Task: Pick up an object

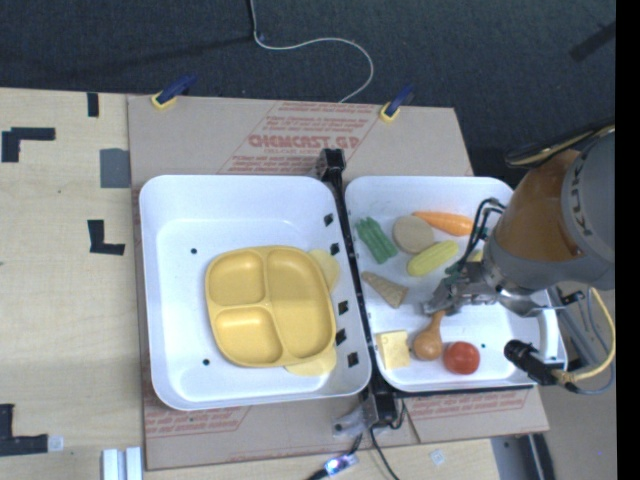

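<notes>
One brown pear (428,340) lies upright, stem toward fingers (447,299).

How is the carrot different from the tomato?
The carrot is orange, long and thin; the tomato is red and round. The carrot lies at the far side of the right bin, and the tomato sits by its near edge. Both are toy foods in the same bin.

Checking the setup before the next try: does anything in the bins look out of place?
One oddity: the yellow divided plate in the left bin sits askew, with a pale yellow piece sticking out beneath its lower edge.
</notes>
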